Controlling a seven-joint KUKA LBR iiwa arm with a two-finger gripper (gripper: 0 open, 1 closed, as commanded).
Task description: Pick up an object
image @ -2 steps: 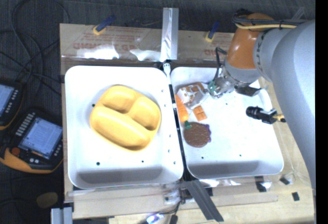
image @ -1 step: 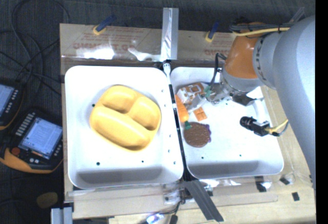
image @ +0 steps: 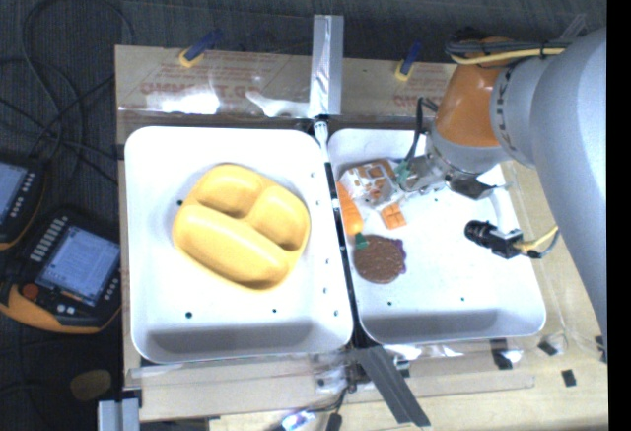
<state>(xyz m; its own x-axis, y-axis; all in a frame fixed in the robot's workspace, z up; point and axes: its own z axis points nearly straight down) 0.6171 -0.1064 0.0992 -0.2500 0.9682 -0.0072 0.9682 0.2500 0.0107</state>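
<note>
Gripper (image: 412,175) low over small packet (image: 373,179) in right bin (image: 454,316); grip state impossible to tell; likely to slip off crowded orange pieces (image: 350,212).

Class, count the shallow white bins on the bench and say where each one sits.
2. The left bin holds the big yellow object. The right bin sits beside it, holding small items, including a brown disc. The arm reaches into this bin and may hide other items.
</note>
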